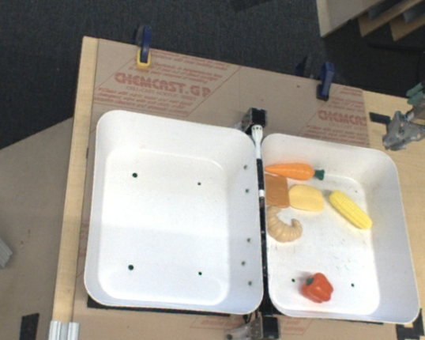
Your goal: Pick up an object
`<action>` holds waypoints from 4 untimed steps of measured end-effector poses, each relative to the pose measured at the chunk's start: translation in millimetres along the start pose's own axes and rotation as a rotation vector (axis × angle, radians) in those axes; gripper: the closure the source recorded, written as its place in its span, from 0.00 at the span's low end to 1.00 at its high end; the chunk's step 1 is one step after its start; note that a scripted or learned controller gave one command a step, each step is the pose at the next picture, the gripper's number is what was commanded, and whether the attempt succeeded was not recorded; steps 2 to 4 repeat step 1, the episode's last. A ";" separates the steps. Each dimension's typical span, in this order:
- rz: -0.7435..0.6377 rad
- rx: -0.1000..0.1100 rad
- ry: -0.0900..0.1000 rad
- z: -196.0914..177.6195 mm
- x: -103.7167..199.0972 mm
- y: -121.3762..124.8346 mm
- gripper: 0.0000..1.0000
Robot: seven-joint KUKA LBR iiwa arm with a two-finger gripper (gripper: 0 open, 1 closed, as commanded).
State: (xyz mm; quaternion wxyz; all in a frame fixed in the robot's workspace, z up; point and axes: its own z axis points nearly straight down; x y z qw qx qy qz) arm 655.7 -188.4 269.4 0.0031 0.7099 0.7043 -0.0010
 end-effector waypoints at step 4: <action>-0.021 0.008 0.013 51.8 143.5 9.5 1.00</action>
